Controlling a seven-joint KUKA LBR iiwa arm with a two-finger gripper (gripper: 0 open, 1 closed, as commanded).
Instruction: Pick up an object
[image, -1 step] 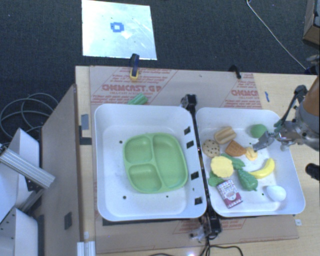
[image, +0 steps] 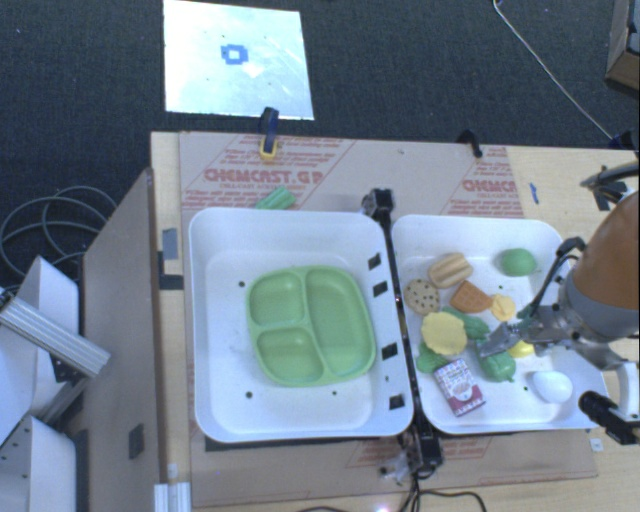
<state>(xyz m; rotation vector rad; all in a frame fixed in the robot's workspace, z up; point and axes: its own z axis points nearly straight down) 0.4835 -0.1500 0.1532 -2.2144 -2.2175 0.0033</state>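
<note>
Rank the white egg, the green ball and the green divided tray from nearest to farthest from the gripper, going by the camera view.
Gripper, low in the right bin:
1. White egg, just right of and below it in the view, same bin.
2. Green ball, at that bin's top, above the gripper.
3. Green divided tray, across the divider in the left bin.
</note>
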